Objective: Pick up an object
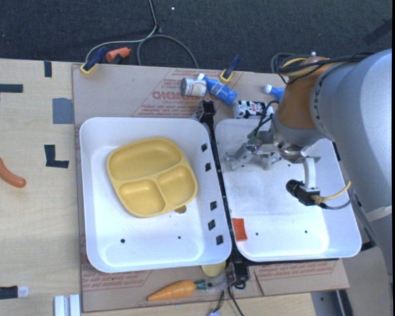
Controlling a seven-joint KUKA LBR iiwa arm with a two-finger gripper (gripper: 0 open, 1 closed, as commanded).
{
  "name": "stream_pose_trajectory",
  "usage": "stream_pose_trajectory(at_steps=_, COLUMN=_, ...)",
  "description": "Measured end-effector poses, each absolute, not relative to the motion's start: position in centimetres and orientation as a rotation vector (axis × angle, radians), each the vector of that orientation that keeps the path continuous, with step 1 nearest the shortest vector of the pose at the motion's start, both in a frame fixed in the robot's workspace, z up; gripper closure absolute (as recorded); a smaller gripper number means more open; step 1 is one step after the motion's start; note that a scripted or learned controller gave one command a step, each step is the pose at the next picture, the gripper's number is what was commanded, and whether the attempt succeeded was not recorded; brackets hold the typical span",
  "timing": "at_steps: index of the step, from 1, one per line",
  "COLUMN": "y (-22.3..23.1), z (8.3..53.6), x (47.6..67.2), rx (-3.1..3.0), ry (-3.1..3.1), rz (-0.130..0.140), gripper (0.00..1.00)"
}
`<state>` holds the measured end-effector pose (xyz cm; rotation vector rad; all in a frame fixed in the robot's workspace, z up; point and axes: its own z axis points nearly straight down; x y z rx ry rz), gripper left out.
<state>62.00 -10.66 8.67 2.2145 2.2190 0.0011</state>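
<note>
Bench with 2 white bins: the arm's gripper [240, 155] hovered upper centre, jaw state unclear, holding nothing visible. An orange block [239, 229] lay lower centre; next, descend and grasp.

two bins sit side by side on the bench, touching along their inner edges. in the left bin [99, 242] a divided plate [151, 175] lies toward the back, with a small object just beside its front right edge. in the right bin [342, 239] a small flat piece [239, 228] lies near the front left corner, and the arm [316, 104] reaches in over the back part. behind the bins lies a bottle [210, 87]. in front of them lies a toy carrot [172, 290]. far left on the bench lies a toy sausage [8, 172].
</note>
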Motion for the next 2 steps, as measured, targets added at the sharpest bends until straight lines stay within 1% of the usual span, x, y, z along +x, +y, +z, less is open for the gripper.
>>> stream_pose_trajectory(at_steps=1, y=-10.0, z=8.5, x=67.1, rx=2.216, ry=2.223, rz=0.003, gripper=0.0)
stream_pose_trajectory(at_steps=2, y=-10.1, z=9.6, x=66.9, rx=2.215, ry=2.221, rz=0.0, gripper=1.0)
